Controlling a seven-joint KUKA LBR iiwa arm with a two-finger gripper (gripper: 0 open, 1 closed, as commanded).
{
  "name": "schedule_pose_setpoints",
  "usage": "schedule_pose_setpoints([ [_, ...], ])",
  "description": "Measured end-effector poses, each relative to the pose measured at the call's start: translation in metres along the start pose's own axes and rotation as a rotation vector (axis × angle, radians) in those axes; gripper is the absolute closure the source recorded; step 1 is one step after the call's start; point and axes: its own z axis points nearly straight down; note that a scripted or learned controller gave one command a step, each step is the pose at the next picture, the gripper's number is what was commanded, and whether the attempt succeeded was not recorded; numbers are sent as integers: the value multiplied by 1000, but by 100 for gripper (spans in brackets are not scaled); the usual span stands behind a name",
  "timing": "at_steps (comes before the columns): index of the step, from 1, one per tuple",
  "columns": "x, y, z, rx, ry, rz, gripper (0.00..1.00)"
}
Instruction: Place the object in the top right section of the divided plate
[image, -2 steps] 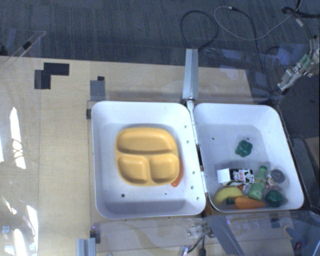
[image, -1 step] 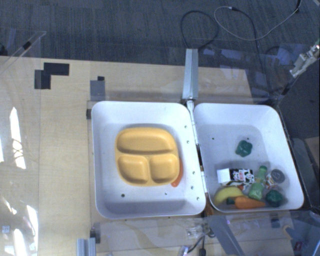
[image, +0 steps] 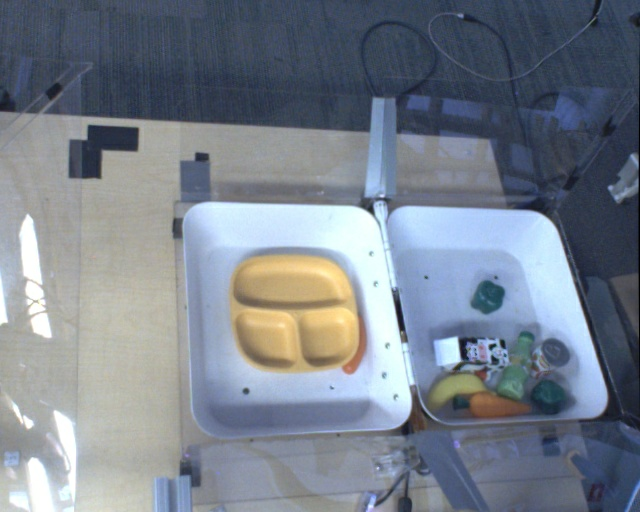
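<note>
The state of the end effector cannot be told, so positions are recorded against the bins.

A yellow divided plate (image: 295, 312) is seated in the middle of the left bin (image: 210, 400). One wide section is seen along its far side and two smaller sections along its near side. A small orange piece (image: 352, 358) is noted against the plate's near right rim, outside the sections.

The remaining items are found in the right bin (image: 440, 250), well apart from the plate. A green object (image: 488, 296) lies alone. Nearer the front corner, a black-and-white carton (image: 472, 351), a banana (image: 455, 385), a carrot (image: 498, 405), a green bottle (image: 515, 375), a round can (image: 553, 352) and a dark green item (image: 548, 396) are clustered together. Which item is the task's object cannot be determined.
</note>
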Motion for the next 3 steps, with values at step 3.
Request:
schedule_pose_setpoints([
  [3,29,-78,5,2,1,247,100],
])
